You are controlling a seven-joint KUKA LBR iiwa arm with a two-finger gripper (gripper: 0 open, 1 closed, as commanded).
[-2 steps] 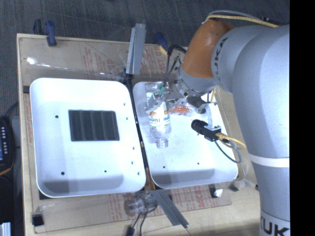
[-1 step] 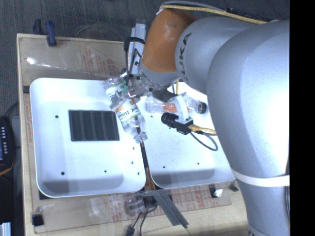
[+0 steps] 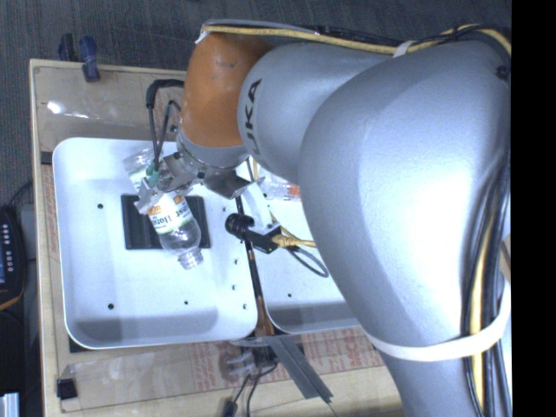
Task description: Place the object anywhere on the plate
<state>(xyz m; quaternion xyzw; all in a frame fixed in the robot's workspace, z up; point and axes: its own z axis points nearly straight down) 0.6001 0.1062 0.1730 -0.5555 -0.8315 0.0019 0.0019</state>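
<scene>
Desk (image 3: 54,102): pale top carrying two shallow white bins side by side. A blue clamp (image 3: 88,56) sits at its far left corner.

Left bin (image 3: 113,298): a black rectangular plate (image 3: 137,228) lies flat on the floor of the bin, about mid-bin. A clear plastic bottle (image 3: 176,224) with an orange and white label lies at a slant over the right part of the plate. Its lower end reaches past the plate's near right corner onto the white floor. Its upper end is under the tool. Crumpled clear plastic shows just beside that upper end, toward the far left. Whether the bottle rests on the plate or hangs just above it cannot be told.

Tool (image 3: 165,179): positioned over the upper end of the bottle, above the far edge of the plate. It is touching or very close to the bottle. Whether the tool is open, closed or gripping the bottle cannot be told, as the wrist hides that part.

Arm (image 3: 382,172): grey, with the orange band above the wrist. It reaches in from the right and covers most of the right bin (image 3: 304,307), where a bare near strip shows.
</scene>
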